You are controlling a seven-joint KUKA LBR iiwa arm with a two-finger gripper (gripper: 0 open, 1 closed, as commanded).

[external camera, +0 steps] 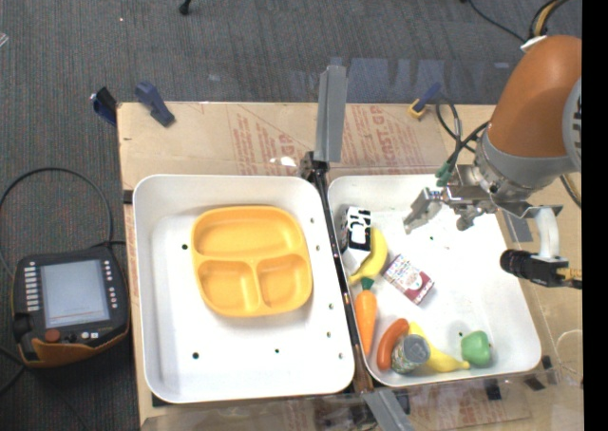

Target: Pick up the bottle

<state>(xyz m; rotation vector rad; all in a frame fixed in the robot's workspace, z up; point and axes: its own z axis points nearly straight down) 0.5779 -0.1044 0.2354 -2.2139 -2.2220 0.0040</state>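
Note:
A small black and white bottle (356, 227) lies in the right bin (494, 301), close to its left wall and touching the top of a banana (373, 254). My gripper (443, 215) hangs over the upper middle of the same bin, to the right of the bottle and apart from it. Its two fingers are spread open, with nothing between them. One fingertip (416, 216) points down-left toward the bottle's side.
The right bin also holds a pink carton (409, 279), a carrot (366, 321), a red pepper (390, 344), a can (411, 353) and a green pepper (478, 348). The left bin (161, 325) bears a yellow divided plate (253, 259). A teach pendant (68, 298) lies off the bench at left.

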